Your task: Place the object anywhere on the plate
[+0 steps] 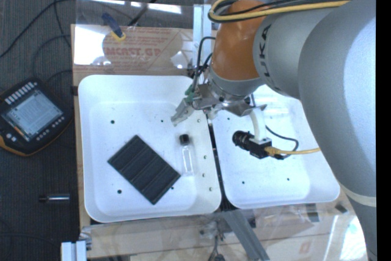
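The arm (317, 52) looms closest, a big grey bulk filling the right side, with its orange band (238, 40) above the wrist and a yellow cable looped over it. It reaches in over the seam between the two bins. Below the band, the gripper (195, 104) hangs above the upper right part of the left bin (98, 131), near the divider; one metal finger (181, 112) slants down and left, but whether the fingers are spread or closed I cannot tell from here, and I see nothing between them.

In the left bin lies the plate (144, 169), a dark ribbed rectangle turned on the diagonal, towards the lower left. Just to its right, apart from it, lies the object (186, 153), a small clear tube with a black cap, lying on the bin floor below the gripper and not touching it.

Over the right bin (293, 180) a small black camera (249, 142) sticks out from the wrist. A pendant (32, 116) sits on the floor at the left.
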Controlling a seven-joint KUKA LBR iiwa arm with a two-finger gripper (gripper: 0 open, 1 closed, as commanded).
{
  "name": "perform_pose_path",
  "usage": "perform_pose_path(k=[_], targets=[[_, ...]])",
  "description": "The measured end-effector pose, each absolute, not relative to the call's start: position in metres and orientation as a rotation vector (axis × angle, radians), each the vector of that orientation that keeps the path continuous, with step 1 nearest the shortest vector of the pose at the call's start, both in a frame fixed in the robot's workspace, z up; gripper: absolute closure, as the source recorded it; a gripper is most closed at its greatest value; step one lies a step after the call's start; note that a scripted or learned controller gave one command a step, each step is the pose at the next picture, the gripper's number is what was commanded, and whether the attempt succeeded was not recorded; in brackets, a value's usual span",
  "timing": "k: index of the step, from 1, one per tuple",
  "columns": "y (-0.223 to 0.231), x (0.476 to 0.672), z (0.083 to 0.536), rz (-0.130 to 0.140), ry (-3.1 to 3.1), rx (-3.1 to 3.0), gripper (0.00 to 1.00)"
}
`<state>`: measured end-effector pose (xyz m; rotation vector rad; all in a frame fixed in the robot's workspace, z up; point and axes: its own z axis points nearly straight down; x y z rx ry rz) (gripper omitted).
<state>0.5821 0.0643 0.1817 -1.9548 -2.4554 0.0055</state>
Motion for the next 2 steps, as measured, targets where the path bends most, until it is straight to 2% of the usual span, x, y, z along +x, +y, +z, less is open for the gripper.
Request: perform_pose_path(k=[2], targets=[[0.0643,0.5821,0.1817,0.005,-2.455,-1.955,0.0]])
